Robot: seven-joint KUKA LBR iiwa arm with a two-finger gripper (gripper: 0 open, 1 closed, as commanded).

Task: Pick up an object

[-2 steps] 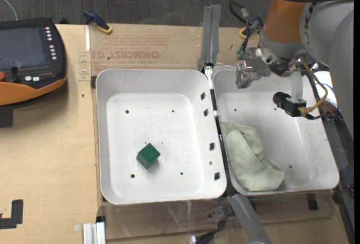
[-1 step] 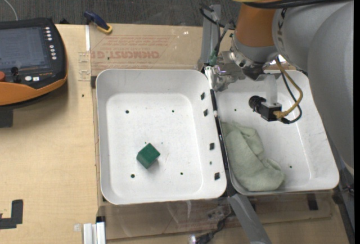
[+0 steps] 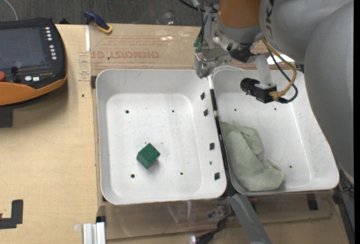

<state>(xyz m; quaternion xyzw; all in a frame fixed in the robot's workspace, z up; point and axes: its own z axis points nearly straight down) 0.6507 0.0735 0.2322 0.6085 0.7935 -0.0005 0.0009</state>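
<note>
Green block [image 3: 148, 155] sits low in the left bin [image 3: 112, 125], by itself. Our gripper [image 3: 203, 67] hangs over the divider at the bins' far edge; we cannot tell its jaw state. A pale cloth [image 3: 250, 159] fills the right bin [image 3: 304, 125]. We should centre above one object before descending.

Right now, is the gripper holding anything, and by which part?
Nothing is held. The gripper sits over the rim between the bins, apart from the green cube and the crumpled cloth.
</note>
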